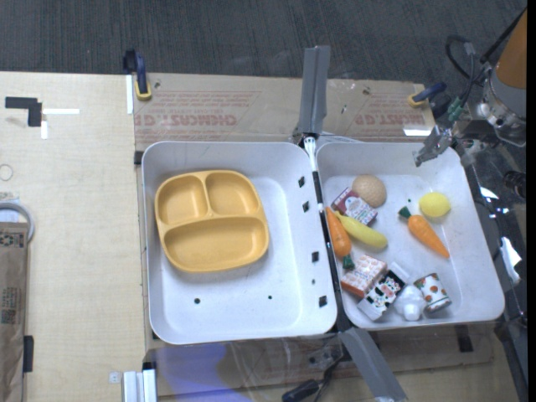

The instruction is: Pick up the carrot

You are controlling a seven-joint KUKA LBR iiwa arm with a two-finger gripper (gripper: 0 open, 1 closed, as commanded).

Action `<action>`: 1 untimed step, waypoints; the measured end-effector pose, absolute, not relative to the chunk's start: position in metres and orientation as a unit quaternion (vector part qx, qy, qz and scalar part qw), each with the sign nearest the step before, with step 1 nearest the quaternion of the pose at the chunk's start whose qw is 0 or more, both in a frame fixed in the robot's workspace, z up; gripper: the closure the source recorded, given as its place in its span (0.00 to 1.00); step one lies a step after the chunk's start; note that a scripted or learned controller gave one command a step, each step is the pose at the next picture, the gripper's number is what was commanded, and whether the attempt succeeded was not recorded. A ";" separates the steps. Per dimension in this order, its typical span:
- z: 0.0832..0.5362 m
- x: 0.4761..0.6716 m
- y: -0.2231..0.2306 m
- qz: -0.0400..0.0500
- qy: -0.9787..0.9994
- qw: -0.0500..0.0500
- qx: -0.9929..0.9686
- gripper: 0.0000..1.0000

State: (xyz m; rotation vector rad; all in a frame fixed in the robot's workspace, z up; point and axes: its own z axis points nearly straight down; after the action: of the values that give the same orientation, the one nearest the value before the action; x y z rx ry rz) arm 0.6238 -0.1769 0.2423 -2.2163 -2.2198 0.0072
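An orange carrot (428, 234) with a small green top lies in the right bin (477, 296), right of centre and just below a yellow lemon (435, 205). A second orange, carrot-like piece (338, 234) lies along that bin's left wall. My gripper (430, 150) hangs over the bin's far right corner, up and slightly right of the carrot and well apart from it. Nothing is visibly held in it.
The right bin also holds a beige round item (369, 189), a banana (365, 231), a red-and-white packet (351, 204), an orange box (363, 275), a cow-patterned carton (381, 296) and a can (433, 292). A yellow divided plate (212, 219) sits in the left bin (243, 308).
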 end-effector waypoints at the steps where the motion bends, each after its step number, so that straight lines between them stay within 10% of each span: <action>1: 0.111 0.604 -0.194 0.002 -0.651 0.002 -0.759 0.00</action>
State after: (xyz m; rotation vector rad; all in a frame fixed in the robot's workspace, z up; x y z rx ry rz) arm 0.6037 -0.1937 0.1110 -2.3823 -2.0409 0.0075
